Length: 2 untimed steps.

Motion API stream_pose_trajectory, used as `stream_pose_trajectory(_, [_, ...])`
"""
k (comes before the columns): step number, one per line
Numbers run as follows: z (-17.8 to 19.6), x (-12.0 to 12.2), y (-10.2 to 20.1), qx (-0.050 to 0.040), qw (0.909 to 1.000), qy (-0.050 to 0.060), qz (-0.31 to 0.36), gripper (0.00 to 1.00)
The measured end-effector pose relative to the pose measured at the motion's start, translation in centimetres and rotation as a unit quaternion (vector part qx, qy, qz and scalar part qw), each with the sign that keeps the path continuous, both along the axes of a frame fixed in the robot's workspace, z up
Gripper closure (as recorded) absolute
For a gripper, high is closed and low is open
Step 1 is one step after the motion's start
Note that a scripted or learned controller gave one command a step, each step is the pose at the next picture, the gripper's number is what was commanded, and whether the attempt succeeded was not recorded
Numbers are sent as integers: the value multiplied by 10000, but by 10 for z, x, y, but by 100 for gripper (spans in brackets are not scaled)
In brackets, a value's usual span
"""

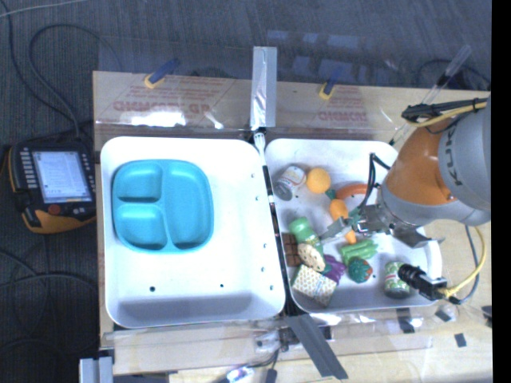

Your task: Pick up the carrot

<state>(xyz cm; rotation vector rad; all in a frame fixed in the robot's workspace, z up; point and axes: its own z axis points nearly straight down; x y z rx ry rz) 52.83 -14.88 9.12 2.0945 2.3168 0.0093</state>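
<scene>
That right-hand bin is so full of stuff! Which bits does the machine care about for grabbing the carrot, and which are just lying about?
For the job:
carrot
claw
right bin

Just lying about:
orange ball
small can
green vegetable toy
blue divided plate in the left bin

**Gripper reaching among toys in the right bin**

The gripper [339, 228] is hanging low in the right bin [415, 282], just beside the carrot [342, 210]. An orange ball [318, 180] is sitting nearby. A blue tray [162, 204] is lying in the left bin [192, 302].
</scene>
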Motion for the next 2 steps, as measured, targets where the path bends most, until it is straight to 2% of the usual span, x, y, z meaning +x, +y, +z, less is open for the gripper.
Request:
stream_pose_trajectory(1, [10,1,2,18,10000,-4,7,100])
stream_pose_trajectory(2, [130,-14,46,30,9999,91,116,100])
